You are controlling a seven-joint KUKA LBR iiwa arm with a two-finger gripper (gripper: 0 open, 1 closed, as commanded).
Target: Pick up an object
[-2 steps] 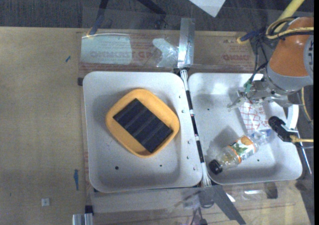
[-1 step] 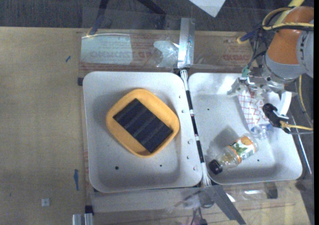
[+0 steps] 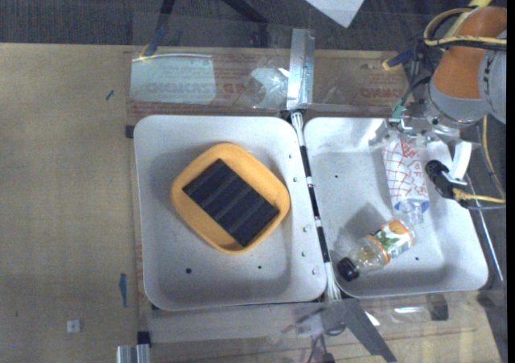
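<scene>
My gripper [image 3: 407,129] hangs over the back of the right bin [image 3: 354,162], under the orange-banded wrist. A clear bottle with a red-and-white checked label [image 3: 405,176] stretches from right beneath the gripper toward the bin's front. Its upper end is hidden under the gripper, so contact cannot be made out. A second clear bottle with a black cap and orange label [image 3: 379,249] lies on its side near the bin's front. In the left bin [image 3: 157,265] rests an orange-yellow dish with a dark ribbed insert [image 3: 230,206].
A metal divider [image 3: 310,192] separates the two bins. Crumpled clear plastic [image 3: 269,84] and a metal bracket [image 3: 301,68] lie behind the bins. Yellow and black cables [image 3: 471,196] hang by the arm at the right bin's edge.
</scene>
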